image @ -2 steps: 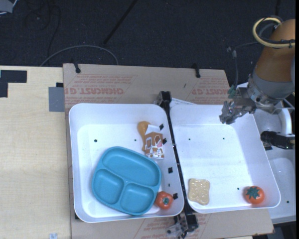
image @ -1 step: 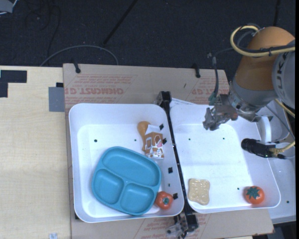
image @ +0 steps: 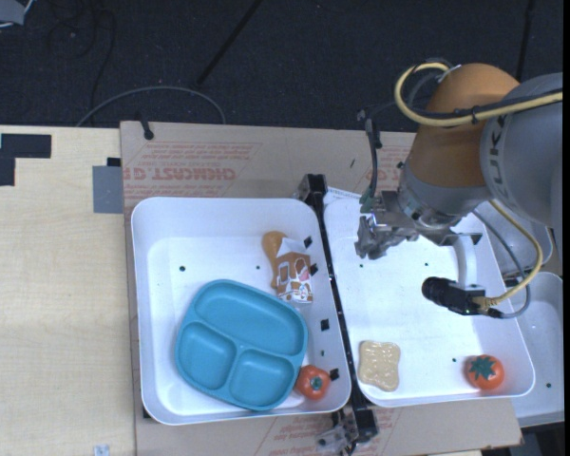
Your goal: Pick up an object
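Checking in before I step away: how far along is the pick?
No pick done yet. The gripper hangs over the right bin near its upper left corner, nothing visibly in it. The toast slice and tomato lie on that bin's floor; grasp and lift remain.

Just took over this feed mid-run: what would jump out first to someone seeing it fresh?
The grey arm with its orange band dominates the upper right, its tool hanging over the back of the right bin. Next comes the blue divided plate lying in the left bin, a small tomato at its right corner. A second tomato sits in the right bin's near right corner.
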You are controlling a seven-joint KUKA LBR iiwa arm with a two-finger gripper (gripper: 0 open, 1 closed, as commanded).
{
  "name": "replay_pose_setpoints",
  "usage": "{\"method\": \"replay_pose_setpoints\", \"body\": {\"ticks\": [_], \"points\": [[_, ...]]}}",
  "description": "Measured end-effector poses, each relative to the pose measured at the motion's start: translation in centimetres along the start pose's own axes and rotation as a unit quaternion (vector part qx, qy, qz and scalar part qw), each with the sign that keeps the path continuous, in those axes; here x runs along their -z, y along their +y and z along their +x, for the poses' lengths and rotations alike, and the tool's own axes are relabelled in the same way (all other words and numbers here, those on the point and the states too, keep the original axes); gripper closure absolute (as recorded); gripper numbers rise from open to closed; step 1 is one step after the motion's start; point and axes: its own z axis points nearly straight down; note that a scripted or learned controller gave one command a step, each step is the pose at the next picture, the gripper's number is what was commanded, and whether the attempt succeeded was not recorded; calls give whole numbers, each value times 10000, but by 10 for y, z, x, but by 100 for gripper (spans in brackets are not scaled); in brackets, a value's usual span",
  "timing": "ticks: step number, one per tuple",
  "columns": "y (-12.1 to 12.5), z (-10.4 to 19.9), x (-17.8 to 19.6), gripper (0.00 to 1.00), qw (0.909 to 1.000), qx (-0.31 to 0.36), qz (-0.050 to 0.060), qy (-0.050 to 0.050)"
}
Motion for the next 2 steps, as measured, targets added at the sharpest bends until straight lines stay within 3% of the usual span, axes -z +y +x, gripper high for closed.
{"method": "replay_pose_setpoints", "body": {"ticks": [2], "points": [[-13, 107, -10, 100, 10000, 11, -9, -2]]}}
